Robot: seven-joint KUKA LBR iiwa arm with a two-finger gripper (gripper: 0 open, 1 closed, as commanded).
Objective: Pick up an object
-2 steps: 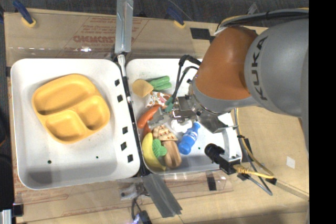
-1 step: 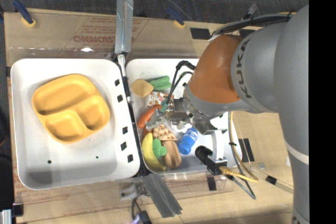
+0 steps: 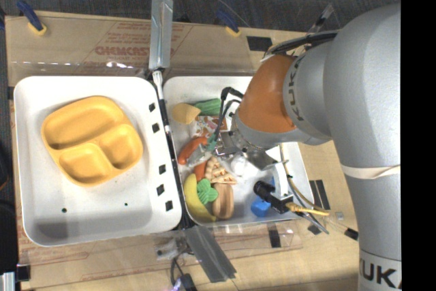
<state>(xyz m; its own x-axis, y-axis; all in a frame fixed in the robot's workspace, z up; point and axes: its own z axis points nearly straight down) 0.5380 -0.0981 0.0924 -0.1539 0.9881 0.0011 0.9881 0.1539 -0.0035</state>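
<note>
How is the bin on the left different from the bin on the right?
The left bin holds one thing, a yellow divided tray; the right bin holds a jumble of small toy foods. The arm reaches down into the right bin, while nothing hangs over the left bin. Both are shallow and white, side by side.

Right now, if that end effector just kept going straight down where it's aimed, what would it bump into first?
Probably the jumble of toy food in the right bin, likely the pieces near the orange carrot-like one. The end effector hangs just above that pile, though depth is hard to judge from this slanted view.
</note>
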